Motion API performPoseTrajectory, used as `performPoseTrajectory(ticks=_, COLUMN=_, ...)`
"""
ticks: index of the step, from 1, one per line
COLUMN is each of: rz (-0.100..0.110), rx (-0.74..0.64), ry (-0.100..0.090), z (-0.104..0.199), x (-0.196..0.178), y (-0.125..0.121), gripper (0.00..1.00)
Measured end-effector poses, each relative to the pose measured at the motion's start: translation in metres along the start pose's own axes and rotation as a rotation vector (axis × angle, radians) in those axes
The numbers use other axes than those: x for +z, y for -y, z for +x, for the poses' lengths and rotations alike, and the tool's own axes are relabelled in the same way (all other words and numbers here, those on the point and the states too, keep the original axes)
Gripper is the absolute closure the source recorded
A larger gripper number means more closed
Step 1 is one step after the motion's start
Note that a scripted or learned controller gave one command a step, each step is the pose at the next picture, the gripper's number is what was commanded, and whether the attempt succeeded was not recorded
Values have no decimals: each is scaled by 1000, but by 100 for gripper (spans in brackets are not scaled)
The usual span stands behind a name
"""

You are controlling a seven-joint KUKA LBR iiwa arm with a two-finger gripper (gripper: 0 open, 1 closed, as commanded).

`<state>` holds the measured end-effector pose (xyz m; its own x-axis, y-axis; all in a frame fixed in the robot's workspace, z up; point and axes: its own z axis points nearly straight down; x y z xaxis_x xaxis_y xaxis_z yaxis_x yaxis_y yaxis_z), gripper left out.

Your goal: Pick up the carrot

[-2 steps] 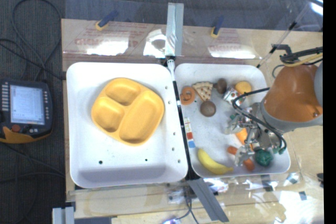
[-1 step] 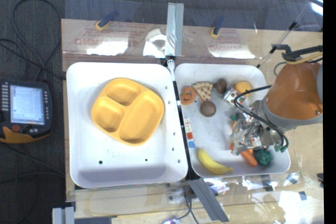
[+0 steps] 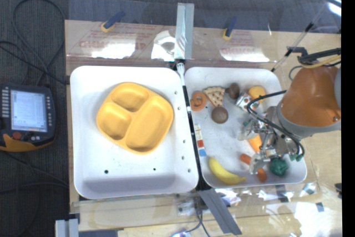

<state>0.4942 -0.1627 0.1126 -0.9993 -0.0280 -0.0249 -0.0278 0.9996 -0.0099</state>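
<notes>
The carrot (image 3: pixel 253 144) is a short orange piece lying in the right bin (image 3: pixel 233 144), right of its middle, and part of it is hidden by the gripper. My gripper (image 3: pixel 260 142) reaches in from the right, low over the bin and directly over the carrot's right end. Its metal parts and cables cover that spot, so whether it touches the carrot is unclear.
Around the carrot lie a banana (image 3: pixel 224 172), a green broccoli-like piece (image 3: pixel 279 166), two small red-orange bits (image 3: pixel 245 159), a brown ball (image 3: pixel 219 114), a waffle wedge (image 3: pixel 214 95) and an orange ring (image 3: pixel 198 100). A yellow divided plate (image 3: pixel 135 117) sits in the left bin (image 3: pixel 89 175).
</notes>
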Motion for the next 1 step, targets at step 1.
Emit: performPoseTrajectory(ticks=1, rz=-2, rx=-61, ry=-15, z=-7, x=21, y=-28, gripper=0)
